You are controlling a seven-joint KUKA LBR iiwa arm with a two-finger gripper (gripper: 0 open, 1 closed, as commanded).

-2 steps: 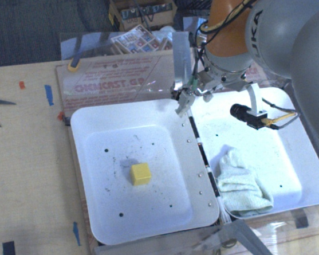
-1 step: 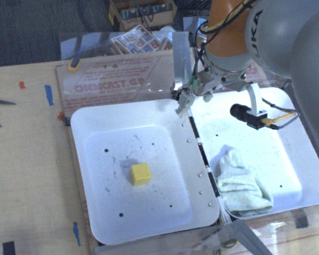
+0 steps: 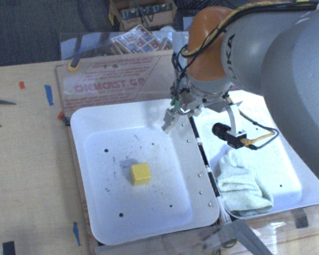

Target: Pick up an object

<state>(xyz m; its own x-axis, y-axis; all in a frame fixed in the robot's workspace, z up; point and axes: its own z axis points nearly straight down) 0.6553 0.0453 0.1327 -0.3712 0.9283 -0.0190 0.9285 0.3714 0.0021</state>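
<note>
On pale wood desk (image 3: pixel 32 168), clutter (image 3: pixel 139 8) behind, white left bin (image 3: pixel 84 124) holds small yellow cube (image 3: pixel 141 173), claw (image 3: pixel 170 120) above its far-right corner, grip state indeterminable.

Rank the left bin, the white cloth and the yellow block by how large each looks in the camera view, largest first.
1. left bin
2. white cloth
3. yellow block
The differences are plain, so there are no ties.
</note>
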